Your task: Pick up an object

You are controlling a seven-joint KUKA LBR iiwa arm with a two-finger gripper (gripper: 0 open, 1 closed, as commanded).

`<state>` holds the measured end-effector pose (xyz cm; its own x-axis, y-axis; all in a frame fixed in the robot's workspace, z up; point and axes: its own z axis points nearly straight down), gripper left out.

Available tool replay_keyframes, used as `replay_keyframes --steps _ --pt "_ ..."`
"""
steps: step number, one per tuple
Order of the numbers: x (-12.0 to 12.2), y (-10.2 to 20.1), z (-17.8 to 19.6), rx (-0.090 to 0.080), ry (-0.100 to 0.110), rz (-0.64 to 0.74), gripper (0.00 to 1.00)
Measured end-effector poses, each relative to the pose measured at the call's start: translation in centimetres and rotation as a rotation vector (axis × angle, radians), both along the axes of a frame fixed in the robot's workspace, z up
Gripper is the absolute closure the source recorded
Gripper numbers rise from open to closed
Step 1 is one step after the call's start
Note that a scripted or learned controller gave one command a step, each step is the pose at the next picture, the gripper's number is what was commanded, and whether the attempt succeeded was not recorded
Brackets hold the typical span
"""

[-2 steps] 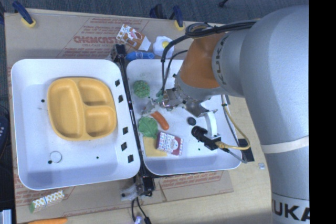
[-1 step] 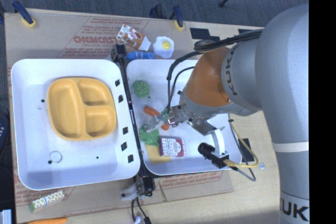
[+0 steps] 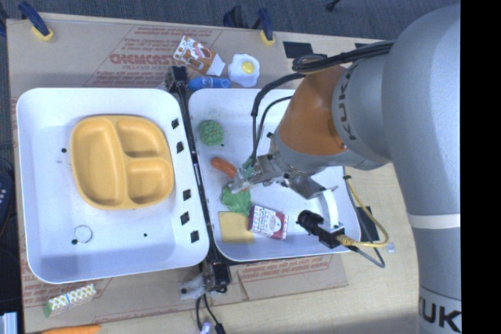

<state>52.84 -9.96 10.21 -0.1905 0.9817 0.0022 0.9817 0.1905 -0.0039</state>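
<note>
Carrot (image 3: 223,165) lies pointing upper-left to lower-right beside the gripper (image 3: 244,182), whose state I cannot tell.

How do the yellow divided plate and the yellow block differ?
The yellow divided plate lies in the left bin by itself; the yellow block lies in the right bin, crowded against a red-and-white packet. The plate is far larger and has compartments; the block is a small plain square. Both are yellow.
</note>
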Motion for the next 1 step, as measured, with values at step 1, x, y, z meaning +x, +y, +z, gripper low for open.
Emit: replay_keyframes --steps 1 --pt "6.19 -2.10 11.73 -0.002 -0.003 -0.166 1.00"
